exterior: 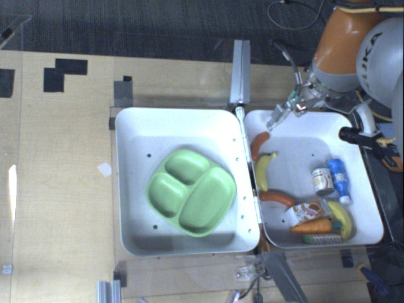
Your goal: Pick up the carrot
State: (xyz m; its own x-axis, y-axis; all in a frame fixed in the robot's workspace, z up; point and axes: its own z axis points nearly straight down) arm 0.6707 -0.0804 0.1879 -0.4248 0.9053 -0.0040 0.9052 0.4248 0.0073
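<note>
Carrot: tapered, orange, matte; lying flat at lower right of frame in right bin, wedged against a banana and a small packet. Crowded neighbours, limited approach room. Left bin: smooth green divided plate. Gripper at upper right over bin rim; finger state indeterminable.

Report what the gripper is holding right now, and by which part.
Nothing is held. The gripper hovers over the right bin's far left corner with nothing between its fingers, and the carrot lies apart near the bin's front edge.
</note>
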